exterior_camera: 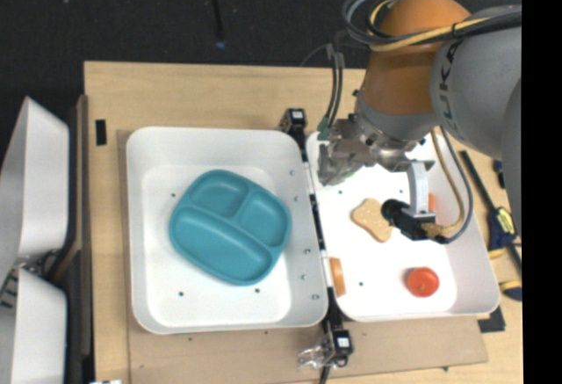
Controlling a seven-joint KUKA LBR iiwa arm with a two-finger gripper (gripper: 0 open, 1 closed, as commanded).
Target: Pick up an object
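A: Where's your hand (338,164)?
B: Over the right bin's (465,286) far-left corner; can't tell its state. Your tan piece (372,220) lies mid-bin, red object (422,282) nearer front. Teal tray (230,226) in left bin (149,286).

Teal tray (230,226), red ball (422,282) (bins (145,303) white)

Even overhead light — white bins (149,198) bright, near glare; surround dark; image soft, low resolution.
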